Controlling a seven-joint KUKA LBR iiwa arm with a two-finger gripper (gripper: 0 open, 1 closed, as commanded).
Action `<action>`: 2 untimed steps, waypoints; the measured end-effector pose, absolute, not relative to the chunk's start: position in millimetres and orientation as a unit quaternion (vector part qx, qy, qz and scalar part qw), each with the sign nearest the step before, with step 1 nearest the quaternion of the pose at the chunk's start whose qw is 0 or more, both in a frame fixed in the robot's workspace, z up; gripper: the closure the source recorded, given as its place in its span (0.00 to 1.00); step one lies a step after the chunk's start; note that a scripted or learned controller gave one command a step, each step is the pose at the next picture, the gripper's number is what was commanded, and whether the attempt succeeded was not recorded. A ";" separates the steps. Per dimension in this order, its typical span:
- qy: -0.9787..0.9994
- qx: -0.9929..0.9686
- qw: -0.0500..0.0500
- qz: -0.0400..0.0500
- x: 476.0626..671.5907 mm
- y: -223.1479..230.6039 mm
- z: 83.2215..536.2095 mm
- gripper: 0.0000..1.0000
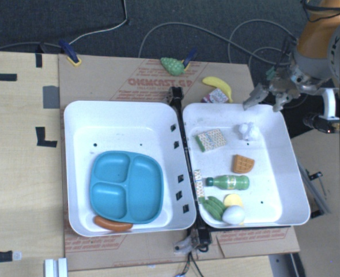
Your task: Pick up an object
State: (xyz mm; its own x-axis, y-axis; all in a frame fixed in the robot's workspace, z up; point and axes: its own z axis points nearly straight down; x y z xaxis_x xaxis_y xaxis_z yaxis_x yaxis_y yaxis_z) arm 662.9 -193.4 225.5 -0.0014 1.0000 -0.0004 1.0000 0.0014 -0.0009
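Objects: the white right bin [285,172] holds a small white figure [249,131] just below-left of the end effector, then a patterned packet [211,139], waffle [243,164], green bottle [229,182], green pods [213,206], and a white egg [234,214] farthest off.
End effector [266,97]: over the bin's top right corner, fingers spread apart, nothing between them.
Left bin [78,120]: well to its left, with a blue divided plate [126,186] and a sausage [112,224].
Worktop: banana [218,86] lies left of the end effector.
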 end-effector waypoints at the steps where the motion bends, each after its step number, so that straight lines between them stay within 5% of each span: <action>1: -0.707 -0.707 0.001 0.001 606.6 -211.9 159.1 0.00; 2: -0.707 -0.707 -0.001 0.000 575.8 -184.5 86.6 0.00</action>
State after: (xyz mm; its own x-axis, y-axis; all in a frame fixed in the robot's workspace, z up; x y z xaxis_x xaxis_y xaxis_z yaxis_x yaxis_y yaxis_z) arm 575.8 -184.5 86.6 -0.0006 1.0000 -0.0008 1.0000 0.0006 0.0016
